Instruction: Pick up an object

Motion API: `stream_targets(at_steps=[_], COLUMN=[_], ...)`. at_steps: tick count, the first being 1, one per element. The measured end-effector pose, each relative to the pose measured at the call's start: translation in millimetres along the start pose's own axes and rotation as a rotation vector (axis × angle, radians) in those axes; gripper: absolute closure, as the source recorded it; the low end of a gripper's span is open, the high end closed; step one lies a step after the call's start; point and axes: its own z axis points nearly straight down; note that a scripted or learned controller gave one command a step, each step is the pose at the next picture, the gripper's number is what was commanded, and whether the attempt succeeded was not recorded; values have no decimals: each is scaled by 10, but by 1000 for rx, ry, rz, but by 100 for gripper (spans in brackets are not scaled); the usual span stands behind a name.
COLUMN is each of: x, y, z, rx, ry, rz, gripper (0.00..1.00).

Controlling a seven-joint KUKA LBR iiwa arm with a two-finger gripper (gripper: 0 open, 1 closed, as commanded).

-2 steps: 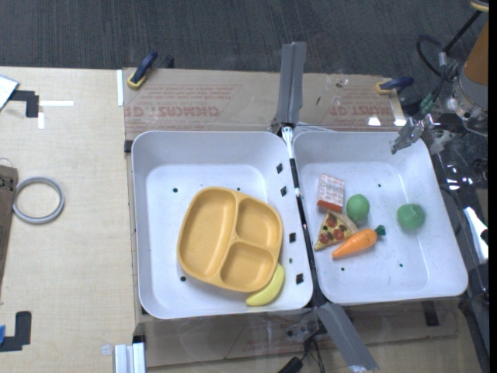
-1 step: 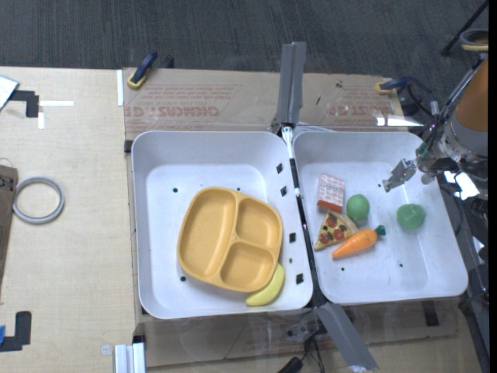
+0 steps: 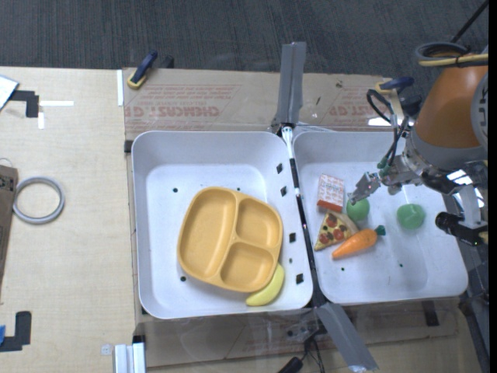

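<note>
One small green round toy (image 3: 358, 207) sits directly beneath the claw (image 3: 365, 189); claw state cannot be determined.

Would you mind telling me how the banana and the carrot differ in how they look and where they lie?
The banana is yellow and curved; the carrot is orange and straight with a green tip. The banana lies in the left bin against the yellow tray; the carrot lies in the right bin beside the pizza slice. Both are toy food.

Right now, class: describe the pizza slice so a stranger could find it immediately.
Look in the right bin, near its left wall. The pizza slice lies below the red-and-white box, beside the carrot. It alone is a flat triangle.
</note>
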Motion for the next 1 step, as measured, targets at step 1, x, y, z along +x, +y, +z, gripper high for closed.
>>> stream_targets(at_steps=[1], x=[163], y=[-7], z=[574], rx=[-7], ry=[-3], rz=[-28], gripper=[0])
